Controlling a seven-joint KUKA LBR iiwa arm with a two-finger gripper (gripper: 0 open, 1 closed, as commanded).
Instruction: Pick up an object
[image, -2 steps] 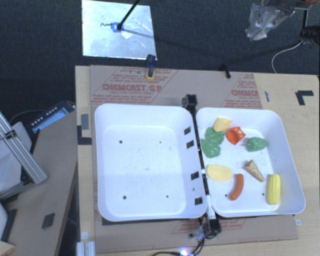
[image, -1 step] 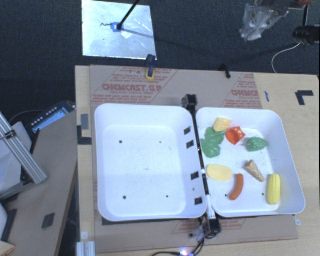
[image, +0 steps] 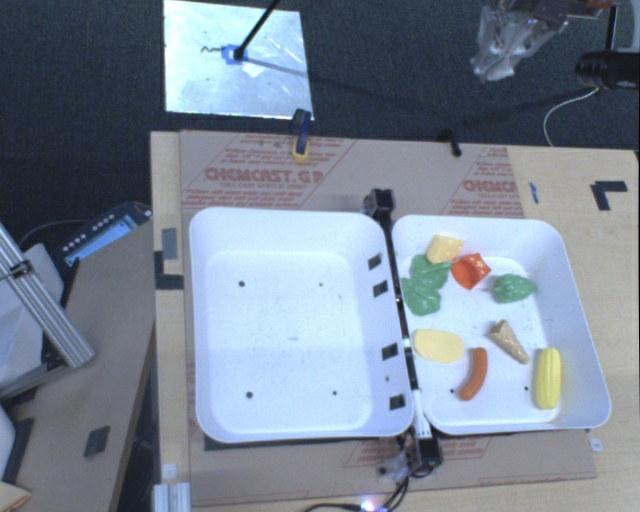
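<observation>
The right bin (image: 575, 300) holds several toy foods: a yellow wedge (image: 444, 248), a red-orange piece (image: 470, 270), a green leafy piece (image: 426, 283), a smaller green piece (image: 513, 288), a yellow oval (image: 438, 346), a brown cone (image: 508, 341), an orange sausage (image: 473, 373) and a yellow corn cob (image: 547, 377). My gripper (image: 500, 50) hangs high at the top right, well above and behind the bins, away from every object. Nothing shows between its fingers.
The left bin (image: 290, 325) sits beside the right one on a cardboard sheet (image: 300, 175). A shiny metal plate (image: 235, 60) lies at the back left. A black cable (image: 380, 100) crosses the dark floor. Grey equipment (image: 40, 310) stands at the left.
</observation>
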